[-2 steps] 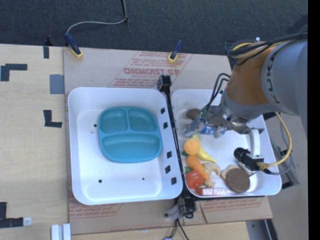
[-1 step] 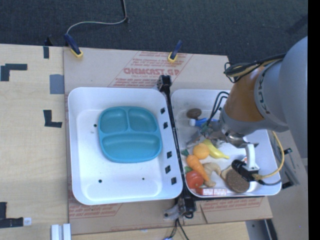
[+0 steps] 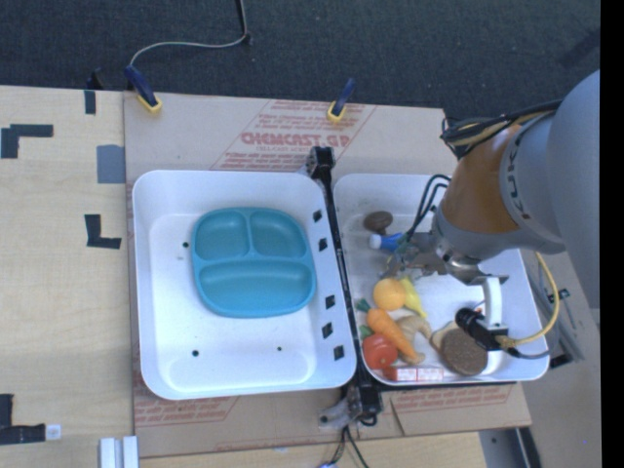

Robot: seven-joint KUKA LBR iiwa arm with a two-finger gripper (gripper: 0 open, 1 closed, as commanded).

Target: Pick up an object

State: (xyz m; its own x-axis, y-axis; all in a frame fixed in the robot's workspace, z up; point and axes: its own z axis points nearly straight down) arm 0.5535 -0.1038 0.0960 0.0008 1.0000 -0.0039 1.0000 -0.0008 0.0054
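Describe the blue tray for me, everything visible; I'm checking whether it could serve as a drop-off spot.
The blue tray is a light blue divided plate with rounded corners, plastic by its look, with three compartments: two smaller ones on the far side, one long one on the near side. It lies flat, right way up, near the middle of the left bin, resting on the bin's white floor. Nothing lies in it, and nothing else touches it.
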